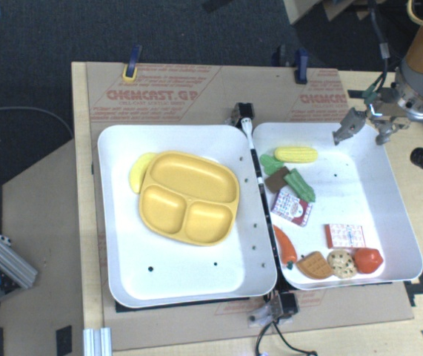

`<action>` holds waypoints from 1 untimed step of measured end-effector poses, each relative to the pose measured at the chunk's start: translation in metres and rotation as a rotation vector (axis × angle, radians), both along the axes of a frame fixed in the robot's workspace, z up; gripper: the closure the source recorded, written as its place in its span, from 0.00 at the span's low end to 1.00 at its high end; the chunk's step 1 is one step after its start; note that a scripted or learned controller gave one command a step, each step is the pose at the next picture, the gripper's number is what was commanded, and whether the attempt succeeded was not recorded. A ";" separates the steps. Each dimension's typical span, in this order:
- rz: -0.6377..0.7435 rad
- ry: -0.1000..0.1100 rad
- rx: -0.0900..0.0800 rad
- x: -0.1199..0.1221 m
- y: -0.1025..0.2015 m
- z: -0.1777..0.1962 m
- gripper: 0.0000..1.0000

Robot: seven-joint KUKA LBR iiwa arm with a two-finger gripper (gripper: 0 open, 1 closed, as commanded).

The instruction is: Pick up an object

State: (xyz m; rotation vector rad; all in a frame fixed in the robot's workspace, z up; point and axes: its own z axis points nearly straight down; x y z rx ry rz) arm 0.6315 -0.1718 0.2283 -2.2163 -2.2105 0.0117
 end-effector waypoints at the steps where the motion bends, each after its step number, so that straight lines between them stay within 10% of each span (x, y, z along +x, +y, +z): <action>1: 0.003 -0.014 -0.003 0.003 0.000 0.008 0.00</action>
